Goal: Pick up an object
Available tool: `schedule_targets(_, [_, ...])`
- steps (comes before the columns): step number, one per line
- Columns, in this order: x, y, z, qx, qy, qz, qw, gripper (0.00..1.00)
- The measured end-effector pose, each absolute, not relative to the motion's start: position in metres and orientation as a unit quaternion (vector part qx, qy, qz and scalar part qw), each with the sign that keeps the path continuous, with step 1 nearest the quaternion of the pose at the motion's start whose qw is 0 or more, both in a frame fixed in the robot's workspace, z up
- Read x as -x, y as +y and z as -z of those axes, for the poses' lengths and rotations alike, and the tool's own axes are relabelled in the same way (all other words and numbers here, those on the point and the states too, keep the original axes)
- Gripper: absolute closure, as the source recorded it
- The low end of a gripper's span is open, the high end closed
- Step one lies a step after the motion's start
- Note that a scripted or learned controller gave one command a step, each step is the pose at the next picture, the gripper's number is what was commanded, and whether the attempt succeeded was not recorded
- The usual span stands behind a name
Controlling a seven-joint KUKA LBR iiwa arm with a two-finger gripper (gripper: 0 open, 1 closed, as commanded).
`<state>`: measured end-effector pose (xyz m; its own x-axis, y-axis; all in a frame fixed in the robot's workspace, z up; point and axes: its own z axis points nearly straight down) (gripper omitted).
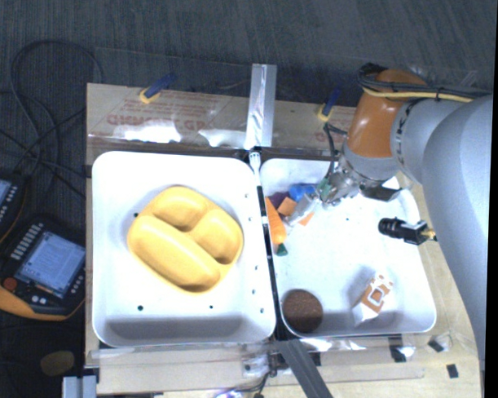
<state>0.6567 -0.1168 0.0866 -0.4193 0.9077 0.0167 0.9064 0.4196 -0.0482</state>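
My gripper (pixel 325 192) is low in the far left part of the right bin (pixel 408 322), reaching in from the right. Just to its left lie a small blue object (pixel 299 191) and an orange piece (pixel 288 206), with a pale orange-tipped bit (pixel 304 216) right under the gripper. A long orange carrot-like object (pixel 276 224) lies along the bin's left wall, with a small dark green piece (pixel 281 250) at its near end. I cannot tell whether the gripper touches any of them.
A brown round disc (pixel 302 309) sits at the right bin's near left corner, and a small white and orange box (pixel 375 294) lies near its front right. A big yellow bun-shaped object (pixel 185 237) takes up much of the left bin (pixel 114 312).
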Motion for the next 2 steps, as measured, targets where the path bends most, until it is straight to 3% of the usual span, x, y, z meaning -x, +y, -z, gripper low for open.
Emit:
schedule_targets(1, [-0.642, -0.114, -0.093, 0.613, -0.790, -0.0004, 0.001, 0.00])
schedule_targets(2, [-0.662, -0.112, -0.089, 0.628, -0.778, -0.0108, 0.016, 0.00])
